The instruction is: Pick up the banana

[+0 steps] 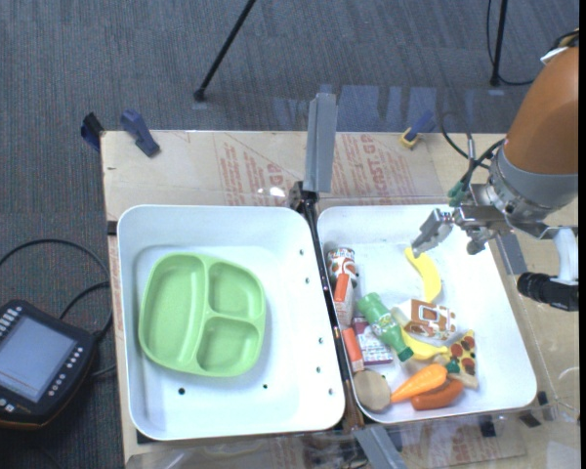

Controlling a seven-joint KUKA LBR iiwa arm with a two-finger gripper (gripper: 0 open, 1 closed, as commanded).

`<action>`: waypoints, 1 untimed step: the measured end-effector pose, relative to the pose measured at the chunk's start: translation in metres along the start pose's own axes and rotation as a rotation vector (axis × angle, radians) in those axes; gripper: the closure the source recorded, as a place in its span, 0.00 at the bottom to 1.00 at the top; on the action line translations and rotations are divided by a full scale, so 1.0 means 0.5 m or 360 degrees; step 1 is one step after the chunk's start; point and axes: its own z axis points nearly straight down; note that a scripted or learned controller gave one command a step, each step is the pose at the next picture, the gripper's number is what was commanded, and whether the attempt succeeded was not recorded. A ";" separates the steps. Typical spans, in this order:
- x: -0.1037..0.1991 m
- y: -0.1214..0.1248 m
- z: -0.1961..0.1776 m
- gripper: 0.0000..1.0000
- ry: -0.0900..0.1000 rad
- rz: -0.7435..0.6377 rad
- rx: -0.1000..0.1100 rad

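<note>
The gripper (432,234), its fingers slightly apart and holding nothing, hangs in the right of the frame just above the upper tip of the banana (428,275), which lies free in the right bin (513,330), probably lined up for a grasp.

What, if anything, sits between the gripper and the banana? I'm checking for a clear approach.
Nothing visible does. The gripper hangs just above the banana, with bare bin floor between; the other toys lie below and left of it.
</note>
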 end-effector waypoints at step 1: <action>-0.107 0.109 0.074 0.00 -0.0002 -0.0053 -0.0003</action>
